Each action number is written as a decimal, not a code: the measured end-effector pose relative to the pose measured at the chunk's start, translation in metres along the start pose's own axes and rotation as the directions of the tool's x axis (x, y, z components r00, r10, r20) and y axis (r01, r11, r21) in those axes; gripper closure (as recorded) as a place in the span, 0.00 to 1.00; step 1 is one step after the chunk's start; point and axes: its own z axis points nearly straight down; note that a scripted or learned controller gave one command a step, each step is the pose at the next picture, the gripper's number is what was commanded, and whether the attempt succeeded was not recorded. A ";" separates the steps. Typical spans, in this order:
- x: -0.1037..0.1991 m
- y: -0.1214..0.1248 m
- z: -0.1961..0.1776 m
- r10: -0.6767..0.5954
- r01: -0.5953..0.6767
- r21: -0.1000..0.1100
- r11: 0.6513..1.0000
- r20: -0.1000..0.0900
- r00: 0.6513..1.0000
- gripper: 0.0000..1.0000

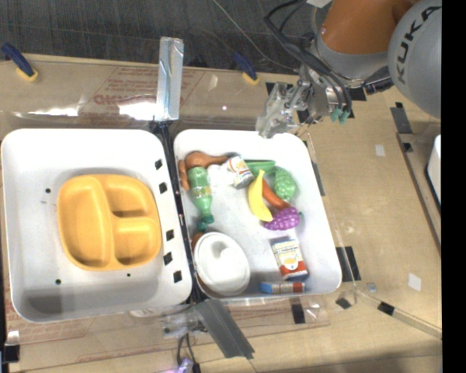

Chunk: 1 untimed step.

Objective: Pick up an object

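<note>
The robot's arm [373,14] comes in from the top right. Its gripper [283,115] hangs over the far edge of the right bin [322,224], near the corner. The fingers look shiny and blurry from here, and I cannot tell if they are apart or together. I see nothing held between them.

The right bin is full of small toys. A yellow banana [256,198] lies in the middle. Just beside it is a green vegetable [283,183], and an orange carrot [275,197] pokes out between them. A bunch of purple grapes [283,221] lies just below the banana. A green bottle [199,196] lies along the left wall. A small can [239,170] sits near the top. A white bowl [222,261] rests in the near left corner. A little carton [289,256] lies near the front, with a marker [281,287] by the front wall.

The left bin [23,169] holds a yellow tray [109,221] with sections.
</note>
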 end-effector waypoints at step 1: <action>-0.001 0.000 -0.012 -0.003 0.003 0.002 1.000 0.004 1.000 1.00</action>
